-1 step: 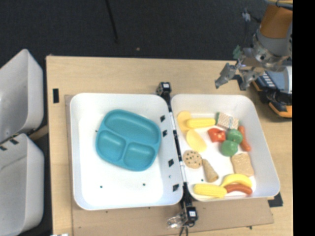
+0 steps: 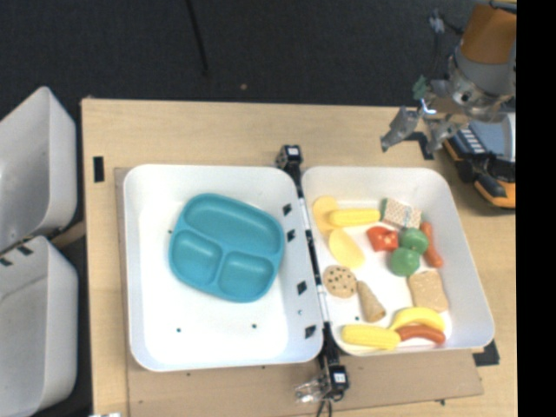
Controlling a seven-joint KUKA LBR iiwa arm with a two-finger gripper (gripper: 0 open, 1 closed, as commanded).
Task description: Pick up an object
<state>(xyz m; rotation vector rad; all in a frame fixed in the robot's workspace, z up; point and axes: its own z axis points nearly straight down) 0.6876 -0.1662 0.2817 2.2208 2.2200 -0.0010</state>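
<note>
Gripper [image 2: 413, 135] is hanging over the bench [image 2: 217, 129] just beyond the right bin's [image 2: 469, 259] far right corner, outside its rim and well apart from the toys. Whether it is clenched or released, I cannot tell. The arm [image 2: 486, 46] is reaching in from the right, its orange band sitting above the wrist, with the wrist pointing down and leftward toward the bin.

All the things to pick are lying inside the right bin. At its near edge a corn cob [image 2: 372, 337] is lying beside a hot dog [image 2: 419, 325], the two touching or nearly so. Just behind them a cone [image 2: 371, 301] is lying tilted, with a cookie [image 2: 340, 280] at the bin's left wall and a cracker [image 2: 428, 290] toward its right wall. Around the bin's middle a green ball [image 2: 403, 261] is sitting, with a lemon [image 2: 346, 248] to its left, a tomato [image 2: 381, 237] just behind it and a carrot [image 2: 432, 247] on its right. Along the far side a banana [image 2: 347, 216] is lying next to a wafer [image 2: 400, 213].

Left of the right bin, touching it, the left bin [image 2: 148, 320] is holding a blue plate [image 2: 228, 247].
</note>
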